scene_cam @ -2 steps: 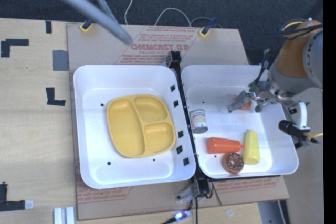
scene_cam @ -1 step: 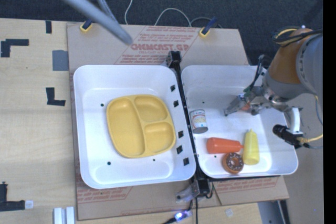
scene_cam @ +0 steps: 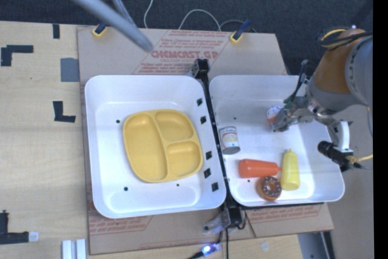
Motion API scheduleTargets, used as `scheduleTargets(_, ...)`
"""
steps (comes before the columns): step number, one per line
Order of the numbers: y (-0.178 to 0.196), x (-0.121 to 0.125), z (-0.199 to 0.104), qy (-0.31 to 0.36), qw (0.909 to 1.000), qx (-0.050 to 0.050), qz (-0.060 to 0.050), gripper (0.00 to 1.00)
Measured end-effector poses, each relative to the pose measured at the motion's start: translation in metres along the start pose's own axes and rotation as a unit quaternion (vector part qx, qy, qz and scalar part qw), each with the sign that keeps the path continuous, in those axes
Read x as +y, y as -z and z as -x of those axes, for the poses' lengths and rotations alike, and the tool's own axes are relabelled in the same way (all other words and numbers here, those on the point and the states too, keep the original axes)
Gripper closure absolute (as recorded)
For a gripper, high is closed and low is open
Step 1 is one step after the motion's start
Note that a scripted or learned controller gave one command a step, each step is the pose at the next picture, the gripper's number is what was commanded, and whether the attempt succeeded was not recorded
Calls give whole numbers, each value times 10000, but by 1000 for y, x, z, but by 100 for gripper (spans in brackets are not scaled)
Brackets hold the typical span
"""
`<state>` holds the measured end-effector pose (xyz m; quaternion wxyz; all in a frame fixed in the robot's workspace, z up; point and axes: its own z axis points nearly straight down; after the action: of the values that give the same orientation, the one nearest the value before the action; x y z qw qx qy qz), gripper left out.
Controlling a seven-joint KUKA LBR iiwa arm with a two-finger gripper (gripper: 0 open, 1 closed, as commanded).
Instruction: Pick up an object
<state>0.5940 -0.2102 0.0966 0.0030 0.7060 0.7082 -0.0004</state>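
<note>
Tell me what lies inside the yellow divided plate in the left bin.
The yellow divided plate shows nothing in its three compartments. The bin floor beneath it is covered.

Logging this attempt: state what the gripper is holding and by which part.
It cannot be told. The gripper is low in the right bin against a small red-and-white object, but no grasp shows.

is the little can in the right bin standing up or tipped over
Standing up: the can shows its round top above the label, resting on the right bin floor.
</note>
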Motion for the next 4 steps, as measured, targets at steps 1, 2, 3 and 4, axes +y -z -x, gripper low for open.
scheduleTargets(1, 47, -5, -6, -8, 10000, 21, -4, 100)
scheduleTargets(2, 101, -6, 4, -11, 10000, 14, 2, 100)
scheduleTargets(3, 131, -5, 4, -8, 10000, 20, -6, 100)
scheduleTargets(4, 132, 2, -60, 21, 10000, 39, -23, 100)
